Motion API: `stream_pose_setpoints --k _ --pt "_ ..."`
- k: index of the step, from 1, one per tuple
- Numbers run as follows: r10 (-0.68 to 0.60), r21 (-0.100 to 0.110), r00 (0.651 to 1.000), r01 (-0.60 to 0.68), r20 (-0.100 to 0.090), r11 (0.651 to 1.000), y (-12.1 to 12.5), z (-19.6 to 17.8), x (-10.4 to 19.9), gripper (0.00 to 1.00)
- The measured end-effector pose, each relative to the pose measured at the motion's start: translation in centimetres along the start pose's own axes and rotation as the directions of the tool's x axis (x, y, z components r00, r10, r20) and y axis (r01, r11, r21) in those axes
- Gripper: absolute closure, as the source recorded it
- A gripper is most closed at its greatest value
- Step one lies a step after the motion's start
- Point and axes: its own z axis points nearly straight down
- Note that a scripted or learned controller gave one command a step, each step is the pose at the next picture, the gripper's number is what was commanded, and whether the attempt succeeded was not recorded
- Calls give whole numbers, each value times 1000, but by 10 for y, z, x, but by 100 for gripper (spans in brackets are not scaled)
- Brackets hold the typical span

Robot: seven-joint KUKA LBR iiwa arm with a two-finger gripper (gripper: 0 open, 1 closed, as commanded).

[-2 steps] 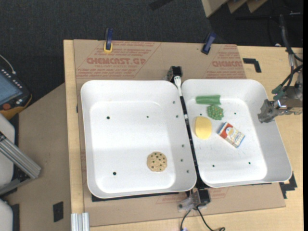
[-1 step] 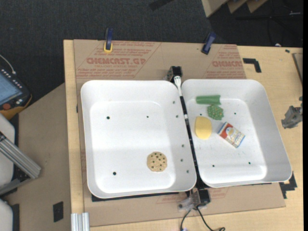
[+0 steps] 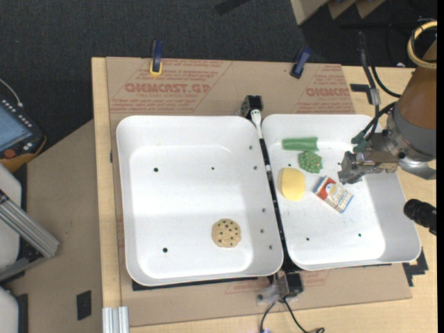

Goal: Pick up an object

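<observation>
Camera view: my gripper [image 3: 349, 169] hangs over the right bin [image 3: 388, 252], near its right edge, just above and to the right of a small red-and-white packet [image 3: 334, 193]. That packet lies flat and tilted, about mid-bin. Whether I am open or closed I cannot tell. Just left of the packet sits a yellow lump [image 3: 293, 184]; above that a knobbly green ball [image 3: 310, 161], and nearer the bin's far edge a green bar [image 3: 300, 143]. My arm [image 3: 416, 116] comes in over the right edge, orange band above the wrist. In the left bin [image 3: 139, 144], a cookie [image 3: 226, 232] rests toward the near edge.
</observation>
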Motion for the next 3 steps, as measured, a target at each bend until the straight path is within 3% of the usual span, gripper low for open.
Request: stream_pose_setpoints --k 1,2,3 --pt "28 3 1000 -28 10 1000 -19 49 -148 100" --pt "3 -9 1000 -3 5 1000 -12 5 -50 100" --pt "22 -5 1000 -22 11 1000 -16 20 -143 100"
